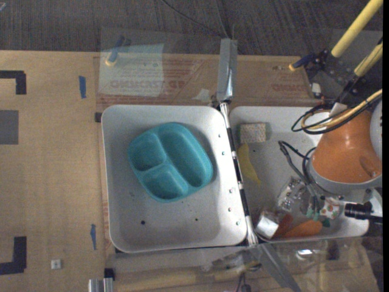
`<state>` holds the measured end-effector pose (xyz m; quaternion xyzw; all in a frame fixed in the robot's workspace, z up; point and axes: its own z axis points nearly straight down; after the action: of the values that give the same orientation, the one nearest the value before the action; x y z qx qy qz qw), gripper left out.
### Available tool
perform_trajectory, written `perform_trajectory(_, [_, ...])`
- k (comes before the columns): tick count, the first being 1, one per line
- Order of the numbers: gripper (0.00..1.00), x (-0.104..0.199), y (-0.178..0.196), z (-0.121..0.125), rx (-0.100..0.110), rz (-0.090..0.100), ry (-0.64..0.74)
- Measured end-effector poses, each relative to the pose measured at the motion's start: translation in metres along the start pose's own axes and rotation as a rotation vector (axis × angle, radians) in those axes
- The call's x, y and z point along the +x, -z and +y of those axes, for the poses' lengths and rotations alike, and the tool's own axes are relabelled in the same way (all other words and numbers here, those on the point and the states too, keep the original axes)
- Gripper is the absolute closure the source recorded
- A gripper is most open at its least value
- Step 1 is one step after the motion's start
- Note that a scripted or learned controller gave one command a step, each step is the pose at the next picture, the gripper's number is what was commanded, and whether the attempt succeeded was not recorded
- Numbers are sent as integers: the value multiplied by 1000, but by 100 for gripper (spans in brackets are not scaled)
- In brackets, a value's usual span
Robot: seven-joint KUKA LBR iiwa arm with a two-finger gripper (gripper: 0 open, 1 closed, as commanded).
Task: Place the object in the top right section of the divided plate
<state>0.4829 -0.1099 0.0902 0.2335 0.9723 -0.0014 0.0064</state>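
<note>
Over right bin [267, 163], claw [298, 199] low near orange object [302, 228], grip state unclear; teal divided plate [170, 161] sits in left bin [121, 212].

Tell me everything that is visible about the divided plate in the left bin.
The divided plate is teal, looks like smooth plastic, and has a rounded outline with a raised rim. Ridges split it into three sections: one long section along one side and two smaller ones beside it. All three hold nothing. It lies flat and turned at an angle on the floor of the left bin, in the upper middle, apart from the walls. Nothing else touches it.
</note>
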Motion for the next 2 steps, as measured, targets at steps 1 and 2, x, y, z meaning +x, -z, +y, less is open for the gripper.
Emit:
perform_trajectory(1, [100, -1, 95, 100, -5, 6, 278])
perform_trajectory(2, [100, 12, 105, 125, -5, 5, 323])
